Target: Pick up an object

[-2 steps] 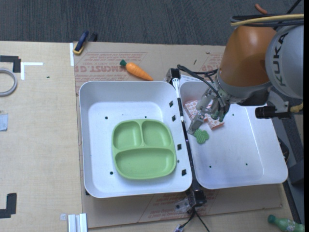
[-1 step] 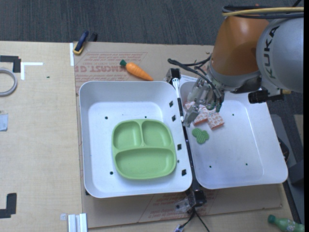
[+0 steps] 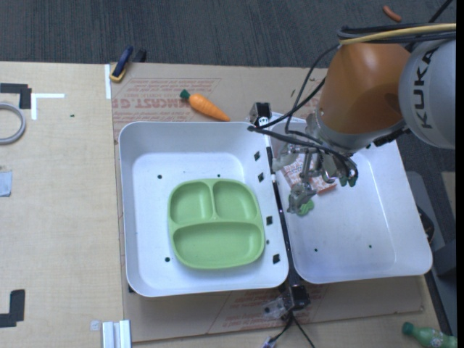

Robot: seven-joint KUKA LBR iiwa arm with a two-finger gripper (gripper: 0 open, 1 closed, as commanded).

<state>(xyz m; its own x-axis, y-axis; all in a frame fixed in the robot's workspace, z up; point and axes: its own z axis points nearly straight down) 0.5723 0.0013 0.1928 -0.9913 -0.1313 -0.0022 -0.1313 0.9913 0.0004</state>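
A dark grey carpeted floor borders the top of the scene, and below it a pale wooden bench (image 3: 58, 230) carries a flattened brown cardboard sheet (image 3: 163, 93) under two shallow white plastic bins set side by side. The left bin (image 3: 138, 216) holds a light green three-compartment plastic plate (image 3: 215, 223), lying flat near its middle. The right bin (image 3: 377, 245) holds a small cluster of objects at about ten o'clock of its floor: a white packet with red print (image 3: 293, 171) and, just below it, a small green item (image 3: 304, 207) close to the wall shared with the left bin. The grey arm with its orange band (image 3: 362, 85) reaches in from three o'clock and hangs over this cluster, its two-finger gripper (image 3: 319, 180) low among the objects; cables and the wrist hide the fingers, so whether they are spread or closed cannot be told, nor whether anything sits between them. On the cardboard at twelve o'clock of the left bin lies an orange toy carrot with a green top (image 3: 204, 105). Near the bottom right corner lies a green bottle (image 3: 428, 333).
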